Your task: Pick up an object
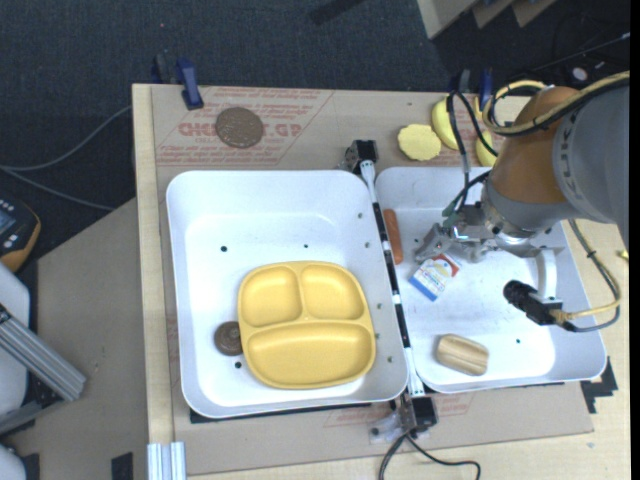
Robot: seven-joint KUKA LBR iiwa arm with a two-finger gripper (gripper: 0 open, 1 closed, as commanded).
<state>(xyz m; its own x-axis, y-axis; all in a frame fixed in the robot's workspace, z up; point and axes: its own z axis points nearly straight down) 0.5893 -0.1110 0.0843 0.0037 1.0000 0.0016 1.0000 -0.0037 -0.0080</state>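
Right bin [560, 363], right of frame: pincer [447, 245] low over small blue-white packet [432, 275] at bin's left-centre; cannot tell its opening. Risk, as judged: flat packet slides toward orange stick [394, 238] at the wall; grasp comes up empty. Wooden block [461, 354] lies apart.

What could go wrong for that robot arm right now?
Three things, I would guess. The claw hangs right over the small blue and white packet, which looks flat, so it may slip away rather than lift. The orange stick lies against the bin wall, a tight spot to reach. The wooden block sits near the bin's front edge and could get nudged by the arm.
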